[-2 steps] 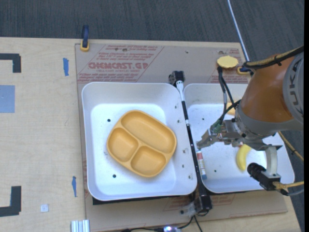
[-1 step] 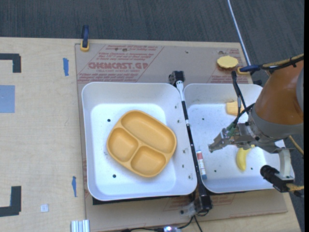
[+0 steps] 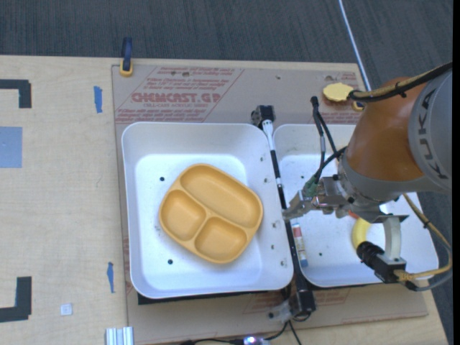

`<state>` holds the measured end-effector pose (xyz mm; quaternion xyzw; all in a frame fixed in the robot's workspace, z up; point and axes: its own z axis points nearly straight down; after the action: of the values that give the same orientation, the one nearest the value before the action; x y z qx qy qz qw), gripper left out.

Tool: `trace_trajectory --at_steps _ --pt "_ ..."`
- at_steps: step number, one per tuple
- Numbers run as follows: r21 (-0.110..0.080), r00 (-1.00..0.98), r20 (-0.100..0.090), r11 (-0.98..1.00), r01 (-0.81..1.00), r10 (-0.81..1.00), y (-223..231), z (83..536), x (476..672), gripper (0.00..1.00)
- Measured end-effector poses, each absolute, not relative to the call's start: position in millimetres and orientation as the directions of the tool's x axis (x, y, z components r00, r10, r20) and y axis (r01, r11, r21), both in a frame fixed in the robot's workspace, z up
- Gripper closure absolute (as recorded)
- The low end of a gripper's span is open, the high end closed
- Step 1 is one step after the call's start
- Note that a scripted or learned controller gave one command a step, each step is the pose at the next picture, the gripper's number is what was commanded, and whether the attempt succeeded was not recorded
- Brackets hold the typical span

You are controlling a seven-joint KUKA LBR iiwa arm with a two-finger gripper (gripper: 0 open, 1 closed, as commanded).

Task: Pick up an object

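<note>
Yellow divided plate (image 3: 210, 213), smooth plastic with three rounded compartments, lies flat in your left white bin (image 3: 136, 192). Your claw (image 3: 316, 201) hangs low over the right bin (image 3: 302, 264) beside the central divider; whether it is spread or closed, you cannot tell.

Single fixed camera above bench (image 3: 57, 192), angled down, both bins (image 3: 144, 149) in frame.
</note>
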<state>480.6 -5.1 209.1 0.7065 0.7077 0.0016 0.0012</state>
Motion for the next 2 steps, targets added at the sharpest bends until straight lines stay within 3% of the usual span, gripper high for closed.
trace_trajectory --at_steps 1,2 --pt "-0.002 0.0 0.0 0.0 1.0 1.0 -47 184 479.1 1.0" --pt "0.002 0.0 -0.001 0.0 1.0 1.0 -87 203 479.6 1.0"
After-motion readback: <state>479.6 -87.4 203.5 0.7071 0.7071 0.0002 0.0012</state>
